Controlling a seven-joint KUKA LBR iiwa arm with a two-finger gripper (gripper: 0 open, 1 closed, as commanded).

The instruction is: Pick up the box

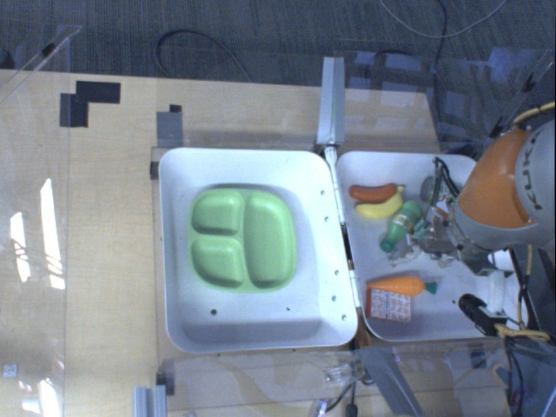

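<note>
The arm (504, 189) comes in from the right of the camera view and bends down over the right bin (452, 324). Its orange band sits just above the wrist, and the grey wrist points toward the middle of this bin. The tool (426, 237) is low, near a green bottle (400, 227), at the bin's centre. I cannot tell if the tool is open or closed, because cables and the wrist cover it.

The box (388, 304) lies flat at the front edge of the right bin, near the divider between the two bins. It is red with a white label. It is apart from the tool, nearer to the camera. A carrot (401, 284) lies just behind the box, almost touching it. At the back of this bin a sausage (373, 191) and a banana (382, 207) lie side by side.

The left bin (174, 233) holds a green tray (243, 238) with three compartments. Both bins stand on the wooden counter (87, 276).
</note>
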